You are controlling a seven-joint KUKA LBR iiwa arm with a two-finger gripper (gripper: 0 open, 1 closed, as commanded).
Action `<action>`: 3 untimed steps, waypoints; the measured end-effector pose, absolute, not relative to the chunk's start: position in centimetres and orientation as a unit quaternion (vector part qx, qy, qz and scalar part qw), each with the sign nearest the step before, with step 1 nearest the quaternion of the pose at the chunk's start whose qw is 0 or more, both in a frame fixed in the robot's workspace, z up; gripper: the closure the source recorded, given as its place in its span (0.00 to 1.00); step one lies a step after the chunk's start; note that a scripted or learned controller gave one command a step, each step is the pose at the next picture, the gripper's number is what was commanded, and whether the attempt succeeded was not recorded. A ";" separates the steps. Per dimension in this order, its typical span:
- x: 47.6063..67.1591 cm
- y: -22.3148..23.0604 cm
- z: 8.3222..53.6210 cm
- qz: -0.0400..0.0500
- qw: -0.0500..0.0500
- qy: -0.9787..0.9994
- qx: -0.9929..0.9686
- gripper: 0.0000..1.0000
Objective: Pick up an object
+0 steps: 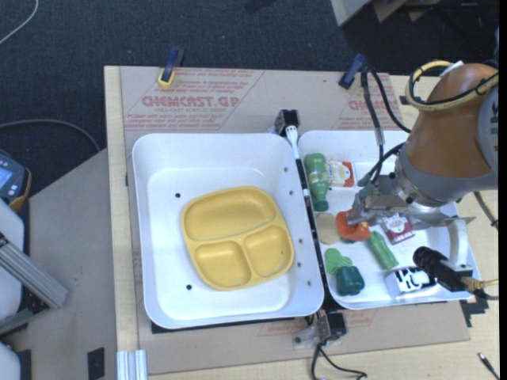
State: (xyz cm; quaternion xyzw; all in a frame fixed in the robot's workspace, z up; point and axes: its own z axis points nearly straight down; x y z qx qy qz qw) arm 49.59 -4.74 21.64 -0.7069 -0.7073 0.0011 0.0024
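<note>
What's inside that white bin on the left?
The left bin holds one yellow divided tray with three compartments, nothing in them. Whatever lies under the tray is covered.

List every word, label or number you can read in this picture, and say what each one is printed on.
"CHEMCAST G P": red print on the brown board under the bins; the smaller lines below it are too blurred to read.
Red print on the board's right part: partly hidden, unreadable.
Labels on the green bottle and red packet: too small to read.
</note>
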 end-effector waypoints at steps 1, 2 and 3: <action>50.5 -5.3 22.7 -0.001 -0.001 -0.707 -0.707 1.00; 49.3 -5.5 23.5 0.000 0.000 -0.707 -0.707 1.00; 49.1 -6.3 21.9 0.001 0.002 -0.706 -0.708 1.00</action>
